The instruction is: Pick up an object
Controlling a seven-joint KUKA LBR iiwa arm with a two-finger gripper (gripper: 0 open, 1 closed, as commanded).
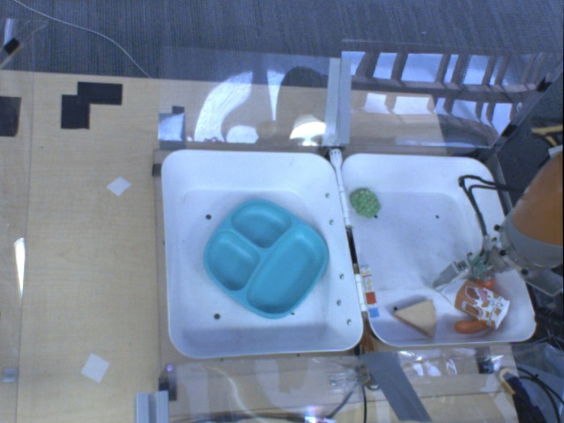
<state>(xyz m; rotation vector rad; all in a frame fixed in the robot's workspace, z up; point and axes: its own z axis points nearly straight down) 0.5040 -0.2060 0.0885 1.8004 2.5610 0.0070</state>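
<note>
Seen from above the bench, your arm (539, 223) reaches in from the right over the right-hand white bin (414, 245), its grey body and orange band filling that bin's right edge. The gripper (471, 270) hangs low over the bin's lower right quarter, with one metal finger (448, 277) angled out to the left and down toward the floor of the bin; whether the jaws are spread or closed you cannot tell from this slant, and nothing can be seen between them. Just below and to the right of the gripper lies a small orange-and-white packet (482, 304), close against the fingertips, though contact cannot be confirmed. An orange carrot-like piece (471, 327) rests along the packet's lower edge near the bin's front wall. To the left of those two, a tan wedge (418, 315) sits on the bin floor, apart from the gripper. A green, bumpy ball (365, 203) lies at the far upper left corner of the same bin, well apart from everything else and near the divider between the bins. In the left-hand white bin (189, 263) a turquoise divided plate (266, 257) with three compartments lies flat near the middle, turned at an angle to the bin's walls.
</note>
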